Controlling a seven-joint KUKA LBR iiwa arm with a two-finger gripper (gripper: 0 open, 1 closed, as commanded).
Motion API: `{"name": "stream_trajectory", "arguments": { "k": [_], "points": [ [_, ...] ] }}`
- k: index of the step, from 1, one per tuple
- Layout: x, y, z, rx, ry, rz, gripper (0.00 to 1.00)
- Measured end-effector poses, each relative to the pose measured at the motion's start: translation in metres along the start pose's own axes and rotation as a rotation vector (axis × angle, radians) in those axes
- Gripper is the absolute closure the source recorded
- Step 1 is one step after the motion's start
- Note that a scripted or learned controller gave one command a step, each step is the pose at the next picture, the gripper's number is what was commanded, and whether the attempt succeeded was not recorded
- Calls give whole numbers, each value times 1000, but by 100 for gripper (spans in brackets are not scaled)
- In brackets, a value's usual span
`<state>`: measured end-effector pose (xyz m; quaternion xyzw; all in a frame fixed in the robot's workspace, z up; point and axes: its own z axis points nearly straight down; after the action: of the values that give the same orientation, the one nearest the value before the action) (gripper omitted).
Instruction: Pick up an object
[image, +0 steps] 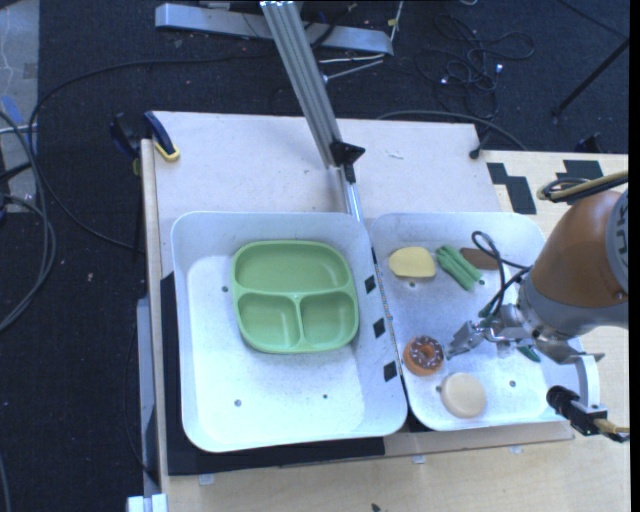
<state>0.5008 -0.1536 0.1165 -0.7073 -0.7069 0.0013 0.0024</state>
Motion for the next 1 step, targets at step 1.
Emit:
{"name": "stream_trajectory", "arguments": {
  "k": [1],
  "points": [
    [-1,1,-13,-5,-2,2,100]
  ]
}}
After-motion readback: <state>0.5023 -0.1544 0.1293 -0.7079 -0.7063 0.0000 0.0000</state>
